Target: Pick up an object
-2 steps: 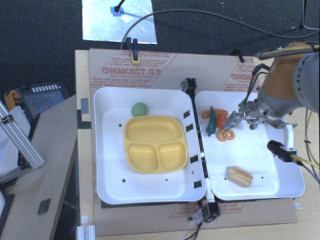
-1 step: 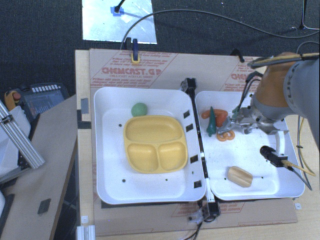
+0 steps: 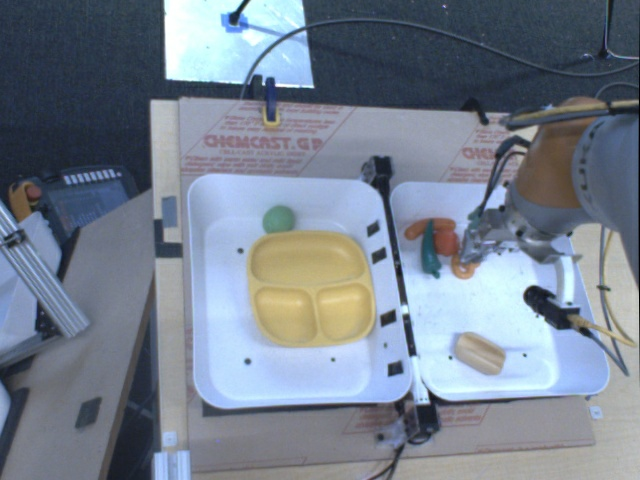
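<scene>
My gripper [image 3: 476, 247] hangs low over the upper middle of the right bin [image 3: 570, 368], with the grey arm and its orange band [image 3: 550, 168] behind it to the right. Just left of the gripper lies a cluster of small toys: an orange carrot-like piece [image 3: 420, 229], a green piece [image 3: 430, 253], a red-orange piece [image 3: 446, 241] and an orange ring [image 3: 463, 267]. The gripper's tip is right beside the ring and the red-orange piece. A tan bread-shaped object [image 3: 480, 353] lies apart near the bin's front.
The left bin [image 3: 215, 298] holds a yellow divided plate [image 3: 308, 286] and a green ball [image 3: 279, 218] behind it. A black divider strip [image 3: 392, 268] runs between the bins. A black part [image 3: 548, 306] of the arm juts over the right bin.
</scene>
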{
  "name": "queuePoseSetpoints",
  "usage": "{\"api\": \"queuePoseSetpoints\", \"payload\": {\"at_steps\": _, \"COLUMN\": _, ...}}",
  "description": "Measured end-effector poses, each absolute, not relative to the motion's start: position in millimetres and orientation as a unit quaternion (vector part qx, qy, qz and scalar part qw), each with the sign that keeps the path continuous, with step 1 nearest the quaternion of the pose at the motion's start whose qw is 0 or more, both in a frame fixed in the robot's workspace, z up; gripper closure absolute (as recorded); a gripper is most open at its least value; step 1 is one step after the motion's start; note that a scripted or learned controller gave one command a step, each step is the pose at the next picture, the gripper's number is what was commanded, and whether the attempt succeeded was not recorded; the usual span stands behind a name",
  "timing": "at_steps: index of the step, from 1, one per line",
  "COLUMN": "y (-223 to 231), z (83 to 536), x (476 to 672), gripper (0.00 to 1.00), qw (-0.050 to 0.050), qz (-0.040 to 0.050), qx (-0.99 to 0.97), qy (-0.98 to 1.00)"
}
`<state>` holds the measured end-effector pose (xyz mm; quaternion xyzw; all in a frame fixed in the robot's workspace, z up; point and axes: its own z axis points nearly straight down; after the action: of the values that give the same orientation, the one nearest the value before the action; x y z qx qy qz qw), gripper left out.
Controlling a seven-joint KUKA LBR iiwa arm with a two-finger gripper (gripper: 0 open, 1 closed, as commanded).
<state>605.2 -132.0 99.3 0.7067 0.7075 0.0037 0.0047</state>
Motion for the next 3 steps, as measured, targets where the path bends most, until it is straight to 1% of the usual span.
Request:
{"api": "queuePoseSetpoints", "payload": {"at_steps": 1, "y": -130, "z": 164, "x": 606.4, "gripper": 1.00, "qw": 0.003, "qz": 0.0022, "qx": 0.706, "qy": 0.709}}
{"api": "queuePoseSetpoints", "payload": {"at_steps": 2, "y": -123, "z": 220, "x": 615.4, "gripper": 1.00, "qw": 0.003, "qz": 0.0020, "qx": 0.705, "qy": 0.709}}
{"api": "queuePoseSetpoints", "payload": {"at_steps": 3, "y": -123, "z": 246, "x": 616.7, "gripper": 1.00, "qw": 0.002, "qz": 0.0014, "qx": 0.705, "qy": 0.709}}
